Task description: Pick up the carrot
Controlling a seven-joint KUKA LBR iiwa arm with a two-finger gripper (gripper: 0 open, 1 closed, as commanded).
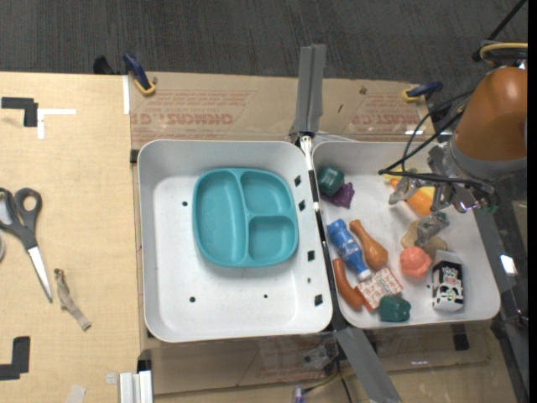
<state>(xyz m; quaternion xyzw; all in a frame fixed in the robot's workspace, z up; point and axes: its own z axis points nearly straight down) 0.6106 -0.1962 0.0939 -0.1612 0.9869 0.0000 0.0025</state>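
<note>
Carrot (369, 242) left of and below gripper (436, 211)
Long axis runs diagonally, upper-left to lower-right; gripper state cannot be told

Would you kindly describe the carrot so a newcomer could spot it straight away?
Look in the right-hand bin of the two white ones. Along its left side, just below the blue bottle, lies the carrot: a slim orange-red stick, longer and thinner than the stubby drumstick-shaped toy to its upper right.

Dark grey ribbed floor (210, 15) beyond bench. Light plywood benchtop (67, 225) at left carries scissors (25, 233) and black tape marks (21, 112). Cardboard sheet (218, 107) lies under bins, blue clamps (138, 74) holding it.
</note>
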